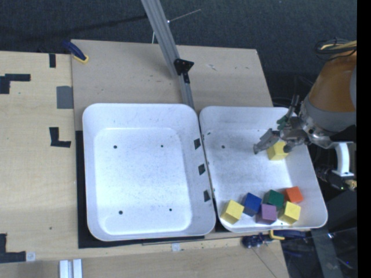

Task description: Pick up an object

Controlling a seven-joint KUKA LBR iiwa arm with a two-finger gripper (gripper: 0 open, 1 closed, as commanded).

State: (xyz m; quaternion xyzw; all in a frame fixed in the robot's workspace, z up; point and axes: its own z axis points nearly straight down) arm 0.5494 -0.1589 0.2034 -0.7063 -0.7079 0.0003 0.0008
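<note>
The pincer (272,145) grips a yellow block (279,150) between its fingers.

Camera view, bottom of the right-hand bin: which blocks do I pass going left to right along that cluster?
Yellow block → blue block → purple block → second yellow block. The green and orange blocks sit behind these, overlapping in order, so I leave them out.

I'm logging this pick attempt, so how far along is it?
Done: the gripper has reached into the right bin, right at a yellow block. In hand: nothing certain; the block sits at its fingertips, but a grasp cannot be confirmed. Left: securing and lifting it. Six more blocks lie clustered at the bin's near edge.
</note>
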